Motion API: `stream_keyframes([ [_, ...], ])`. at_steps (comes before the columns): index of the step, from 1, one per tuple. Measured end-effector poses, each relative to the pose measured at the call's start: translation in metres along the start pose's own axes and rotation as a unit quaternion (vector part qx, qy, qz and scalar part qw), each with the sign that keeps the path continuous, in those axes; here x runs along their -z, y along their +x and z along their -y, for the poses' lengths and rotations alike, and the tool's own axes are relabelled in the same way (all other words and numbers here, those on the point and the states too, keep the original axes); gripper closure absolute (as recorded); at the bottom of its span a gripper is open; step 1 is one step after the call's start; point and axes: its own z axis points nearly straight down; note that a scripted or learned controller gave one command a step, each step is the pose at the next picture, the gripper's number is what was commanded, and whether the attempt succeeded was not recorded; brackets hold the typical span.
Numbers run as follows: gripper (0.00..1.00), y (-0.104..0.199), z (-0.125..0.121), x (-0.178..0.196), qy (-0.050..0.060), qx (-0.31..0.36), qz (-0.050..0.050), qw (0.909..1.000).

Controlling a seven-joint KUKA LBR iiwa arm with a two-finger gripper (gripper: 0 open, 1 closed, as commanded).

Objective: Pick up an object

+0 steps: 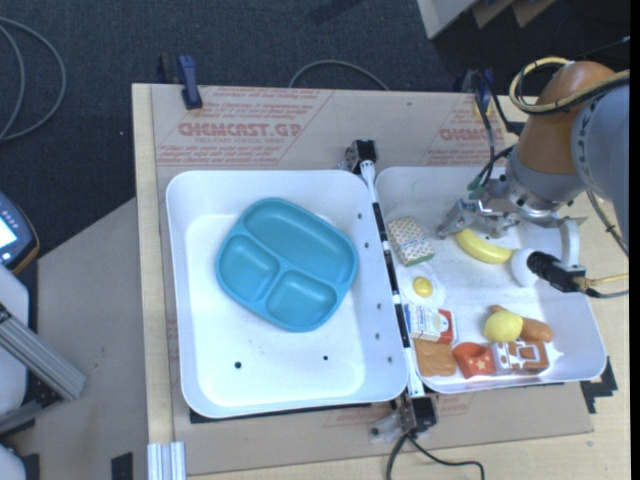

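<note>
Banana (pixel 484 247): yellow, curved, in right bin (pixel 575 320), just under gripper (pixel 476 215). Gripper state: can't tell, possibly touching it. Blue plate (pixel 287 263) in left bin (pixel 200 268). Brown tabletop (pixel 250 128), dark carpet (pixel 100 28).

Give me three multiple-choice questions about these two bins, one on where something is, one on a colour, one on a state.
1. Where is the blue divided plate?
A. left bin
B. right bin
C. on the floor

2. What colour is the banana?
A. green
B. yellow
C. brown

3. How does the plate lie?
A. stood on edge
B. flat, hollows facing up
C. flipped over

Answers: 1 A, it sits inside the left bin. 2 B, it is yellow, lying in the right bin just under the gripper. 3 B, its three compartments show from above.
</note>
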Motion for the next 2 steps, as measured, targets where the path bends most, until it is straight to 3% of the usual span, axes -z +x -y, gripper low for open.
stream_keyframes([
  [1, 1.00, 0.001, -0.002, 0.016, -0.004, 0.000, 0.001, 1.0000],
  [2, 1.00, 0.061, -0.032, 0.005, -0.004, 0.002, 0.001, 1.0000],
])
